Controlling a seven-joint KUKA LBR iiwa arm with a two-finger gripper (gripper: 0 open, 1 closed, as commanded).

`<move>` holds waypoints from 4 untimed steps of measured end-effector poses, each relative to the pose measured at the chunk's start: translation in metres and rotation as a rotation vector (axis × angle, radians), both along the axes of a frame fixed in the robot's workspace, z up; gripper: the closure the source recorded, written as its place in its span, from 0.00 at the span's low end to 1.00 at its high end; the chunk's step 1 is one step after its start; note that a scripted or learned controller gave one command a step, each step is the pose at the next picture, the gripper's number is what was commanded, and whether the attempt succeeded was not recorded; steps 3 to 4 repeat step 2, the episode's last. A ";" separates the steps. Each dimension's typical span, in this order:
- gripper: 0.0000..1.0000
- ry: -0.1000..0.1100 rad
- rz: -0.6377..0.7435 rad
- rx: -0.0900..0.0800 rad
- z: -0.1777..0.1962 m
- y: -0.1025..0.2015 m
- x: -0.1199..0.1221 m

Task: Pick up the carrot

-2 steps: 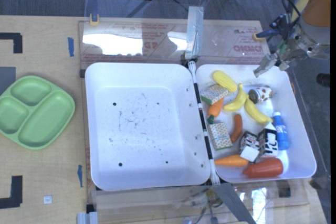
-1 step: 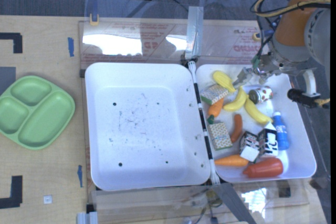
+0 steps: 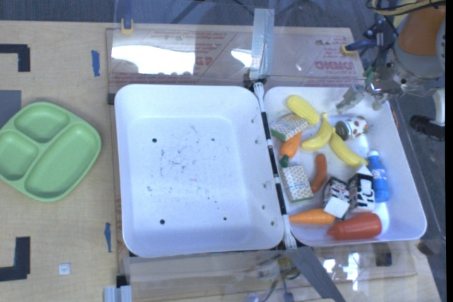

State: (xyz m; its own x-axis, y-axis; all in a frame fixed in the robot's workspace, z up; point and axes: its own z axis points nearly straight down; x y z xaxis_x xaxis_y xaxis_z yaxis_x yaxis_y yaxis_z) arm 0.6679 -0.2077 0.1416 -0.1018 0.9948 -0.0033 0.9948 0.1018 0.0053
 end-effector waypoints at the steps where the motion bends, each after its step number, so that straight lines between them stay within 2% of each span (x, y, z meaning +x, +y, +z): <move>1: 0.00 0.005 0.157 0.002 -0.018 0.032 -0.014; 2: 0.00 0.001 0.250 0.000 -0.010 0.047 -0.009; 4: 0.00 0.001 0.250 0.000 -0.010 0.047 -0.009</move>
